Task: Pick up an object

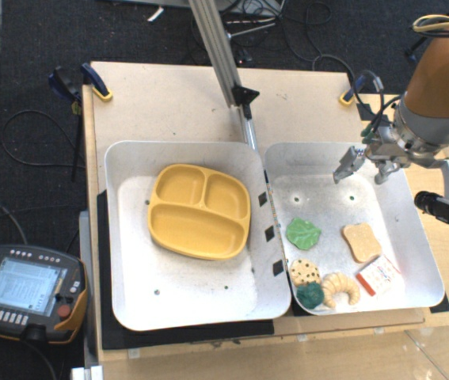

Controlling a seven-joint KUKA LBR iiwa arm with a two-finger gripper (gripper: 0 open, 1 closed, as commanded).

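Note:
My gripper [365, 169] hangs over the far right part of the right bin [319, 169], its two fingers spread open with nothing between them. Below it in that bin lie a green lettuce leaf [302, 233], a slice of toast [361, 241], a chocolate-chip cookie [304, 272], a dark green broccoli piece [310, 294], a croissant [340, 289] and a small red and white packet [378, 276]. All of them rest in the near half of the bin, well apart from the gripper.
The left bin [129, 236] holds a yellow divided plate [200, 210]. A slanted metal pole [220, 50] crosses the far side between the bins. Clamps sit at the bench's far corners, and a teach pendant [26, 291] lies at the lower left.

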